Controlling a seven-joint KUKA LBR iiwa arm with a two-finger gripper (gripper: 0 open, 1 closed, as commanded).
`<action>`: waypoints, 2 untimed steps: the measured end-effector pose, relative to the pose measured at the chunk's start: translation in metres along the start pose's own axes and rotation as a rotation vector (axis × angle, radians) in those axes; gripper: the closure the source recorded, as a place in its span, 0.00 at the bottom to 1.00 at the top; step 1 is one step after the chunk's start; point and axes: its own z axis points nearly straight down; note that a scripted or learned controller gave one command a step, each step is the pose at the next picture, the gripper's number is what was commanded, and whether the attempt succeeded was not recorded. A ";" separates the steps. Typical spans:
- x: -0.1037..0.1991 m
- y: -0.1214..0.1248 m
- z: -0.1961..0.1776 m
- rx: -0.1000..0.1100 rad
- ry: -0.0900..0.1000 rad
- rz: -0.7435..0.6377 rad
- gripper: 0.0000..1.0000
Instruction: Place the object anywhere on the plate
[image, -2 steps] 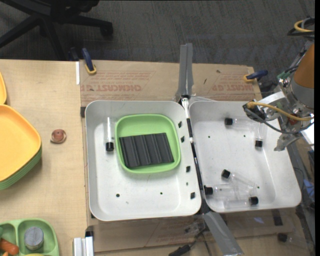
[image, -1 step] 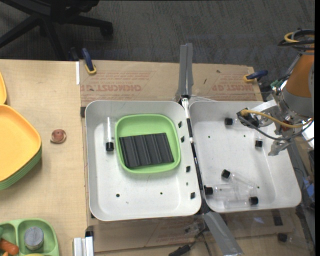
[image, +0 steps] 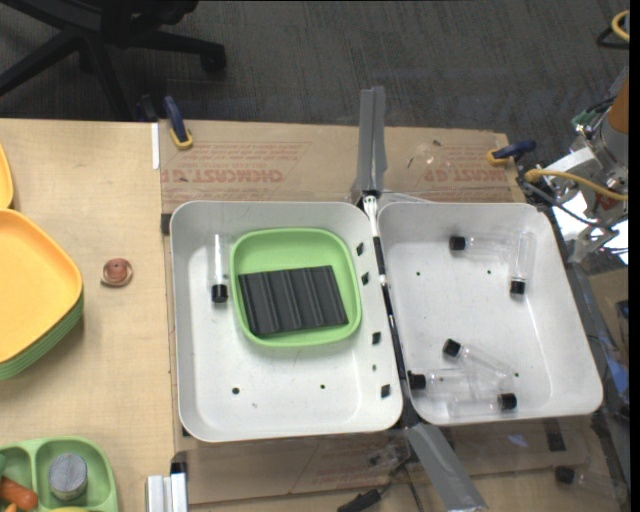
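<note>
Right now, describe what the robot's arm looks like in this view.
At the right edge, the arm shows pale grey and white metal parts with an orange patch above. A yellow cable loops beside it. Markings are too small to read.

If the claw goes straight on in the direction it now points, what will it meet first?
Hard to tell: the claw is at the picture's right edge and its direction is unclear. If it points down, it would probably first meet the near-side rim of the right bin.
</note>
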 end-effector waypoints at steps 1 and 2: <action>-0.002 -0.051 -0.029 0.001 -0.001 0.065 0.00; 0.000 -0.024 0.027 0.001 -0.002 0.072 0.00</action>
